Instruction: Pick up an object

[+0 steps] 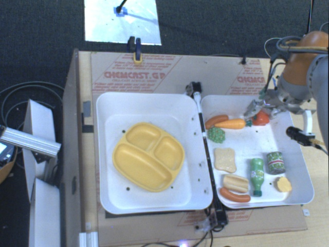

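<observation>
**Gripper low over the right bin's far end, beside the red tomato**

The red tomato [261, 118] lies at the far end of the right bin [303, 181], and the gripper [255, 108] sits just beside it, on its left and touching or nearly so — whether the jaws are spread or closed cannot be told from this slant. Nothing is clearly seen between them.

Just left of the tomato lies the carrot [231, 124], its tip pointing toward the gripper, with a sausage [216, 120] alongside it near the bin's left wall. Below those sits a green broccoli piece [216, 135]. Toward the middle is a slice of bread [225, 159], and nearer the front a hot dog bun [235, 182] with another sausage [235, 194] just in front of it. A green bottle [256, 176] lies beside the bun, a small can [275, 162] stands to its right, and a yellow piece [282, 184] lies near the front right corner.

The left bin [110, 138] holds a yellow divided tray [148, 156], set at a tilt to the bin's walls — three compartments showing. The arm [303, 71], with its orange band, comes in from the right above the bench.
</observation>
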Tool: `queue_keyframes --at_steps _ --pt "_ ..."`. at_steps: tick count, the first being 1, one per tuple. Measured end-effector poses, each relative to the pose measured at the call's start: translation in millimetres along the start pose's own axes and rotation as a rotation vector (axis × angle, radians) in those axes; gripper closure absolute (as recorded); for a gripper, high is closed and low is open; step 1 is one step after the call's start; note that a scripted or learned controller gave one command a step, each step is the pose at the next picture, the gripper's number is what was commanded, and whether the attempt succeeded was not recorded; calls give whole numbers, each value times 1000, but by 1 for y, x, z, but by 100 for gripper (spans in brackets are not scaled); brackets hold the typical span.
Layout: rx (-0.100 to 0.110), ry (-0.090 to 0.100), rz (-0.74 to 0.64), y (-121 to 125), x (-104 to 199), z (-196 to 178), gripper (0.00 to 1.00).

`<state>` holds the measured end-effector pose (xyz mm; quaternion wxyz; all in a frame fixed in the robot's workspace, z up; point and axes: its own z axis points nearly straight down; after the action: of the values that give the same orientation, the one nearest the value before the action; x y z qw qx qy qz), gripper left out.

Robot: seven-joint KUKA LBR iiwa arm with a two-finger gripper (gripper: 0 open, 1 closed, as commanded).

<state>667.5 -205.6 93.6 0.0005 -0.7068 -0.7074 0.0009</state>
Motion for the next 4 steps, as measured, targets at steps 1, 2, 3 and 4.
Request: queue_keyframes --at_steps 1,2,3,4 --pt "-8 -3 -4 3 0 -14 100" --pt "-5 2 -4 2 88 9 100" --pt "-9 -3 0 -37 22 -108 100" --pt "-5 -1 0 -54 12 9 100"
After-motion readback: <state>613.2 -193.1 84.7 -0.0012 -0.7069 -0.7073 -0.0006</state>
